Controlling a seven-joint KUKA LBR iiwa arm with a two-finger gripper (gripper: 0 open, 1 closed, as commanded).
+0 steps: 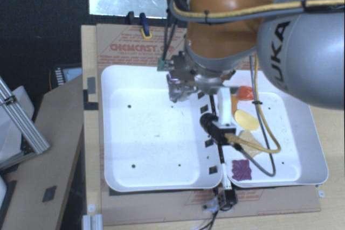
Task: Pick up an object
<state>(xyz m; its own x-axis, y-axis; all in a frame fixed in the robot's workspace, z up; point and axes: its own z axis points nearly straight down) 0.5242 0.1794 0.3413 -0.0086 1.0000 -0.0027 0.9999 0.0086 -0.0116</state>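
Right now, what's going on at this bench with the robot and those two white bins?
A grey and orange KUKA arm reaches in from the right, its pincer hanging over the divide between the two bins, near the back. The right bin holds a yellow piece, an orange one, a tan one and a purple one. Nothing can be seen in the pincer, so no pick is evident yet.

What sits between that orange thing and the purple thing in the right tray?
In the camera view, a yellow piece and a tan piece lie between the orange thing and purple thing.
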